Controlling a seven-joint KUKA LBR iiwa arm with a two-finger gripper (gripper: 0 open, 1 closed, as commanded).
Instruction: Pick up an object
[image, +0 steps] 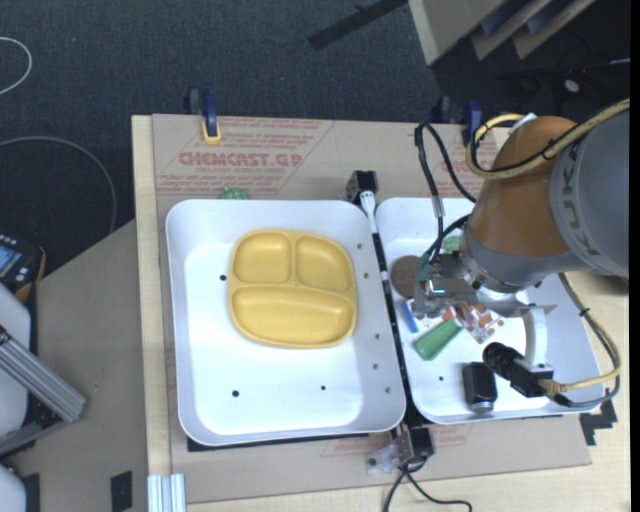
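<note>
Dark carpet lies around a pale brown bench board (250, 150) that carries two shallow white plastic bins side by side. At the upper edge of the board a small blue and yellow clamp (208, 112) holds it.

In the left white bin (200, 380), a yellow plastic plate with three compartments (293, 290) lies flat in the upper middle part, apart from the walls.

From the right of the frame the grey robot arm with the orange band (540, 210) reaches over the right white bin (575, 345). Its gripper (440, 293) is low over the left half of this bin, and the wrist hides it from above, so I cannot tell if it is open or closed, or if it grips something.

Several small objects lie close to the gripper. A green cylindrical object (436, 341) lies tilted just below it. A round brown disc (402, 276) lies to its left, near the bin wall. A small blue object (410, 320) lies between the disc and the green cylinder. A small red and white object (472, 320) lies just right of the green one
</note>
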